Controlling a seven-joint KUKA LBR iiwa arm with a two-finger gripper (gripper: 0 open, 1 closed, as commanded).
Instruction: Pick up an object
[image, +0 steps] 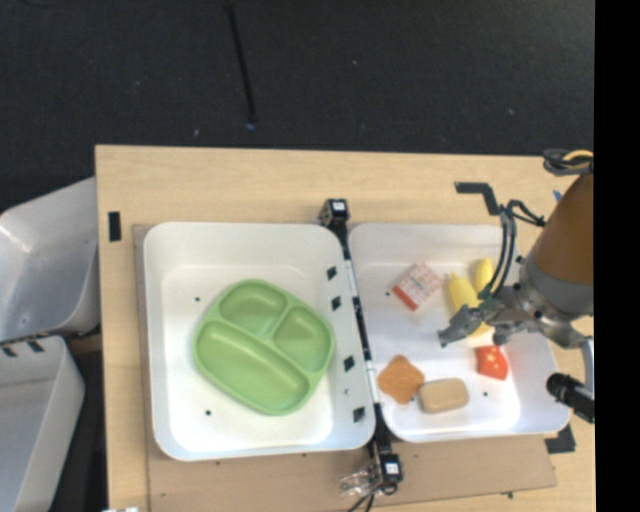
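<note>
I can read no text, brand, number or sign anywhere in this view. The one thing that looks printed is the small red-and-white packet (417, 285) in the right bin (400, 420), lying at about ten o'clock from my gripper (468, 327), but its markings are too small and blurred to make out. The black clips (334, 211) at twelve o'clock of the seam between the bins carry no lettering I can read either.
</note>
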